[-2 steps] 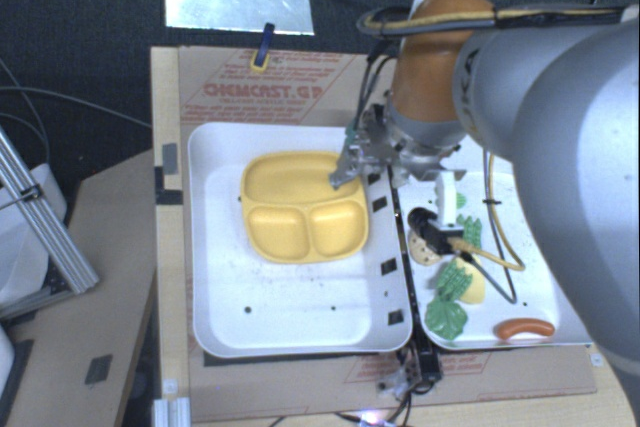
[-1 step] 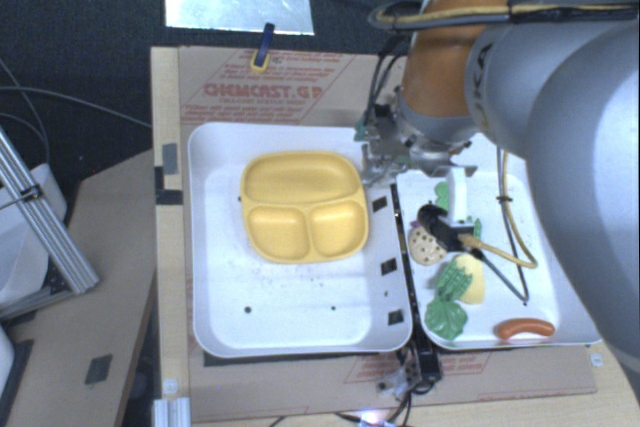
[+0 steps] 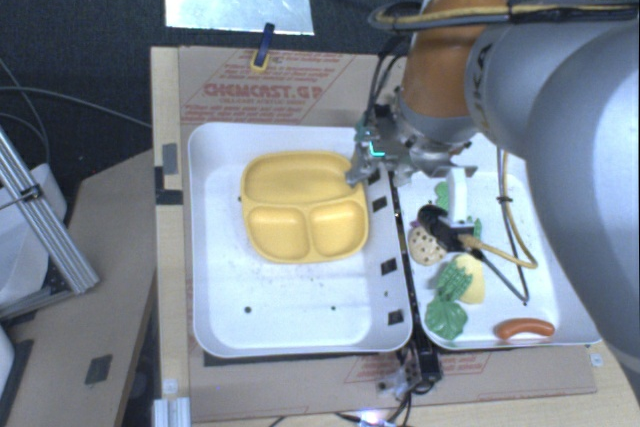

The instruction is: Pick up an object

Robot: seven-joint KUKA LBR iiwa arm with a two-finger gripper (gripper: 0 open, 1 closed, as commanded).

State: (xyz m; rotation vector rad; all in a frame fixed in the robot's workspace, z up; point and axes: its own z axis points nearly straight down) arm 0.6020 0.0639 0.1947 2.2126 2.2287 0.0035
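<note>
My end effector (image 3: 372, 163) hangs low over the divider between the two white bins, at the upper right corner of the yellow divided plate (image 3: 303, 206) lying in the left bin (image 3: 215, 315). I cannot tell how it is set from this angle. In the right bin (image 3: 520, 215) sit a green leafy toy (image 3: 452, 277), a perforated spatula (image 3: 424, 245) and an orange sausage (image 3: 523, 328), near its front edge.
</note>
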